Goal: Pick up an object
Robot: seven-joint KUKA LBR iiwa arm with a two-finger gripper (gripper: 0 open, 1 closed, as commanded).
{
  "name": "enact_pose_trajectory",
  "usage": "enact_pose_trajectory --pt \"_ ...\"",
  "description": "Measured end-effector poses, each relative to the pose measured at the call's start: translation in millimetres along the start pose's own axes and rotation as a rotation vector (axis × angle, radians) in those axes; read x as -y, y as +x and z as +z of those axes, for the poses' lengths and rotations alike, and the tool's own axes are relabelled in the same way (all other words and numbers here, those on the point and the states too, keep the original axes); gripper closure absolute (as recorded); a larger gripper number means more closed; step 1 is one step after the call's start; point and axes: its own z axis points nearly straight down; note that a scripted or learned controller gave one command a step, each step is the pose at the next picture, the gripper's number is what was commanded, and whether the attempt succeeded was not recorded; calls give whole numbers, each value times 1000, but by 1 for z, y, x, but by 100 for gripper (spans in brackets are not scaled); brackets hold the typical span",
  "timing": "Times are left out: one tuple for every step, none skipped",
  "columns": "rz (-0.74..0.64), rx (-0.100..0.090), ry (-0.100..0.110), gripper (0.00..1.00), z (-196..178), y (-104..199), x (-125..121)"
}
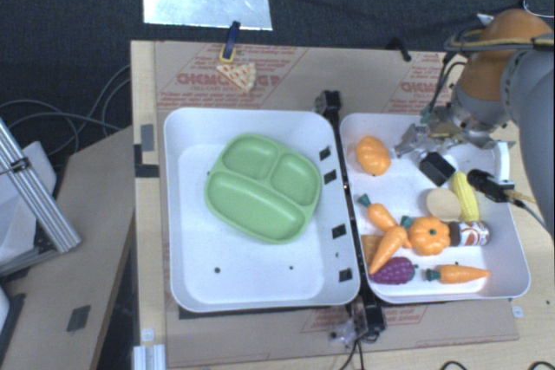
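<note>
In the camera view, the grey arm's jaws (422,137) were seen low over the right white bin (520,266), near a round orange toy fruit (373,155). Whether they were spread or pressed together could not be told. A green divided plate (263,186) lay in the left white bin (186,273).

Smooth, glossy white plastic is seen in both bins (182,212); the green divided plate (263,187) looks matt, the bench board (286,69) like printed cardboard.
</note>
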Motion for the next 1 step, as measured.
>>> enact_pose_trajectory --pt "-2 2 -5 100 -13 0 -1"
